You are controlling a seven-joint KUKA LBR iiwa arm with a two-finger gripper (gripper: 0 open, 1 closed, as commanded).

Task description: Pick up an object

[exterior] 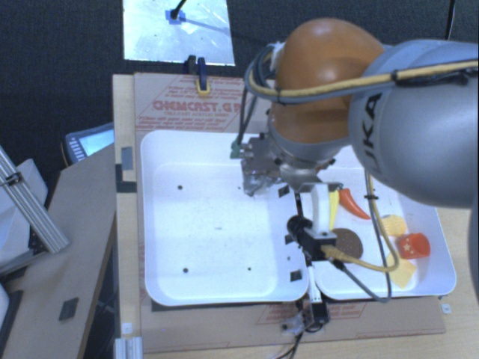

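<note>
Gripper (pixel 257 176) low over the left bin (pixel 202 238), close to its right wall; open or closed, impossible to tell. In the right bin (pixel 438 271): red pepper (pixel 353 203), brown disc (pixel 349 241), yellow pieces (pixel 404 275), red block (pixel 414 245). Beneath both, brown board (pixel 187 105) with red lettering on a pale bench (pixel 90 223). Behind, dark wall (pixel 60 36) and shiny sheet (pixel 176 21).

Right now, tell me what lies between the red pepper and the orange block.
A yellow piece, between the pepper and the orange block, in the camera view.
</note>
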